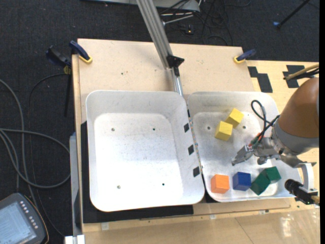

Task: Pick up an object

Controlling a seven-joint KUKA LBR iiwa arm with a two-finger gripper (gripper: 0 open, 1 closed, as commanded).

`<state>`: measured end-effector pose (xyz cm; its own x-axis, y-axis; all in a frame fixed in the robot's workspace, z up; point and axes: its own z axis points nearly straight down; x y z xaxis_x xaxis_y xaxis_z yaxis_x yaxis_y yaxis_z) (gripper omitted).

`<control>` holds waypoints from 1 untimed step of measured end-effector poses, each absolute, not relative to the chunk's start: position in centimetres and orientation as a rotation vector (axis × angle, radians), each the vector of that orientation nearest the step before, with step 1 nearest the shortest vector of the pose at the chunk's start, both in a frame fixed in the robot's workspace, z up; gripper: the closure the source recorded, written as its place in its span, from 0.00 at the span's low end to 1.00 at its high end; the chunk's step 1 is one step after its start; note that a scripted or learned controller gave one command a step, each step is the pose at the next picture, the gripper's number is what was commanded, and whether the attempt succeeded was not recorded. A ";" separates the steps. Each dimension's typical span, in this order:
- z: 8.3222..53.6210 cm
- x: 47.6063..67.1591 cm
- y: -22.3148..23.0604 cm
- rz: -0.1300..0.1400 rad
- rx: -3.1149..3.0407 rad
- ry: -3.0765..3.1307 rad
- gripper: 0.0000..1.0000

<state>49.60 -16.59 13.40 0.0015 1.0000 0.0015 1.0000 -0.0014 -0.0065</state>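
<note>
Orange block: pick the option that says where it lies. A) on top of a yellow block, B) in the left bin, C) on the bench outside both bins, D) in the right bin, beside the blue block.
D: the orange block sits on the right bin's floor near its front edge, next to the blue block.

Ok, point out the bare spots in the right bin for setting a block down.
Free: the right bin floor along its left wall, left of the yellow blocks and above the orange block. Crowded: the front edge, with the blue block, green blocks and the gripper.
</note>
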 end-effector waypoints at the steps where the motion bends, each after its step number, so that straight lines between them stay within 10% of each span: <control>1: 14.8 49.8 -16.6 -0.002 -2.224 -2.223 1.00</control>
